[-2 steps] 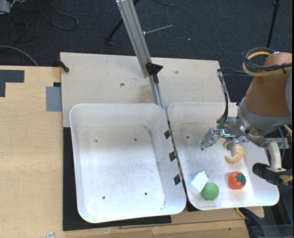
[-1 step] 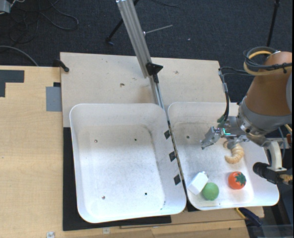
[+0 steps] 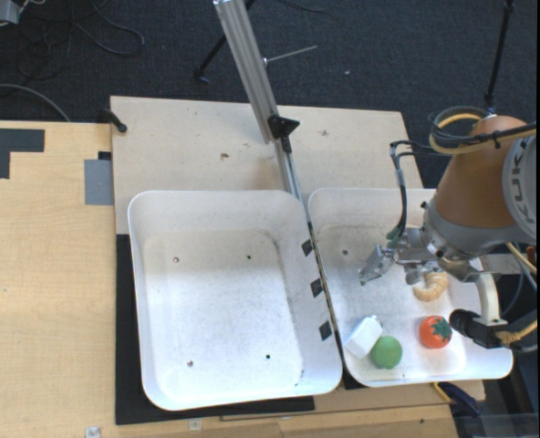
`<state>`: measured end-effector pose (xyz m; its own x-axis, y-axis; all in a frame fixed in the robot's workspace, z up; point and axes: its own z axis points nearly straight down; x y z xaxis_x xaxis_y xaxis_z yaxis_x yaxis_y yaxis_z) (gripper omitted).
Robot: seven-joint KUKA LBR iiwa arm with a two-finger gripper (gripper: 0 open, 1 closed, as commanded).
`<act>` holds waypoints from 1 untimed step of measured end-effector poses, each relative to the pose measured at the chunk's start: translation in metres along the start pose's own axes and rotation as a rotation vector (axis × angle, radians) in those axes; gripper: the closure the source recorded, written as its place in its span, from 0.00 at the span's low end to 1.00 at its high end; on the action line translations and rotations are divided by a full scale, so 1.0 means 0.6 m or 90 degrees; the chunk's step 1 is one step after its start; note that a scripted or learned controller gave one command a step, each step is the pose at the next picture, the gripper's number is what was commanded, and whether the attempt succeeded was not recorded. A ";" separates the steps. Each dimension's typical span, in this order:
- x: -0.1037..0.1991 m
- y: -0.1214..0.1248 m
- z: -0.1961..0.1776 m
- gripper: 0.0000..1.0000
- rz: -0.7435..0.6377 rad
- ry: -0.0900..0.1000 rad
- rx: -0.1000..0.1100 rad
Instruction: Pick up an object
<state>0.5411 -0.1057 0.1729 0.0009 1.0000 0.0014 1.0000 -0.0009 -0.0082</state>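
**Jaws hang above right bin, objects lie near its front edge**

Jaws [image 3: 377, 267] of the grey arm hang low over the middle of the right-hand bin, right of frame centre; nothing can be seen between them, and whether they stand apart or together cannot be told from this slanted view.

At far left, a pale wooden desk [image 3: 42, 272] fills the left of the frame, with dark square patches near its upper left edge. Next comes the left bin [image 3: 151, 245], a shallow white tray at lower centre, its floor speckled with small dark marks. A slanted metal rail [image 3: 252, 71] runs down from the top centre to the seam where the two bins meet.

The right bin [image 3: 343, 210] sits just beside the left one. Near its front edge, at lower right, a small white block [image 3: 364, 335] lies touching a green ball [image 3: 387, 352]. Right of them, apart from both, rests a red tomato-like toy [image 3: 435, 331] with a green top. Above that, just beside the wrist, lies a tan curled piece [image 3: 430, 287].

The arm's orange-brown band [image 3: 475, 185] rises at the right of the frame, with cables looping round it.
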 end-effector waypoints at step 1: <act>0.013 -0.013 0.098 0.00 0.000 0.001 0.001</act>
<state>0.5327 -0.0977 0.1143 0.0011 1.0000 0.0025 0.9999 -0.0011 -0.0103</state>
